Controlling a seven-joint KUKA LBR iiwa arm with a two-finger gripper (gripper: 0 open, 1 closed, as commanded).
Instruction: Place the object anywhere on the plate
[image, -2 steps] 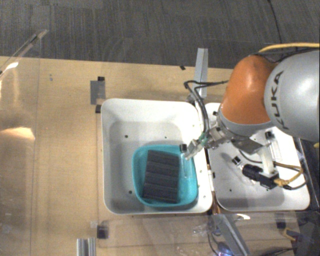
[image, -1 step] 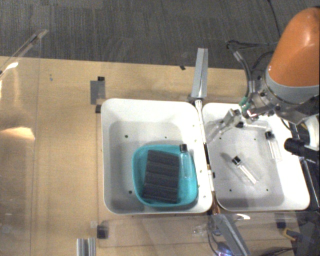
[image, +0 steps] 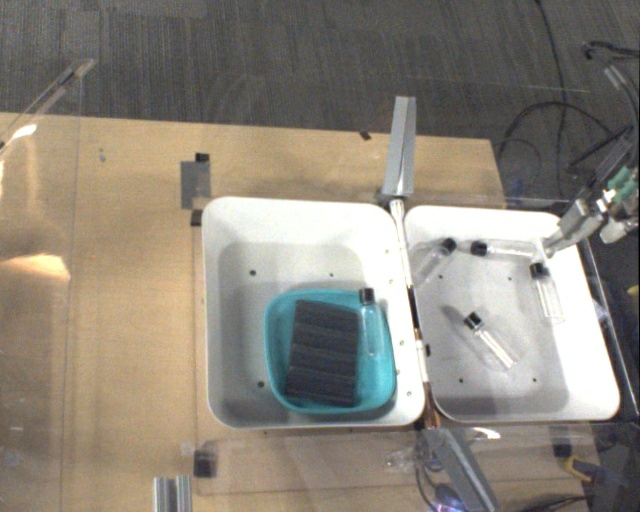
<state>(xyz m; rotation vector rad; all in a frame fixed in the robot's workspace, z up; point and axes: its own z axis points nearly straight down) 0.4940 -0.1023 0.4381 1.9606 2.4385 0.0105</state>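
Over on the left, the left bin (image: 230, 300) holds the teal plate (image: 280, 380), and on it lie a dark ribbed block (image: 323, 352) and one clear vial (image: 370, 322) with a black cap, resting along the plate's right side. Next comes the right bin (image: 590, 390), where four more clear, black-capped vials lie apart from each other: one near the top left (image: 432, 256), one beside it (image: 500, 247), one at the right (image: 545, 290), and one near the middle (image: 487, 339). I judge them light, stiff, smooth and inclined to roll, so I would close across the barrel's middle, not the cap. My gripper (image: 560, 238) sits at the right bin's upper right corner; I cannot tell how my fingers stand.
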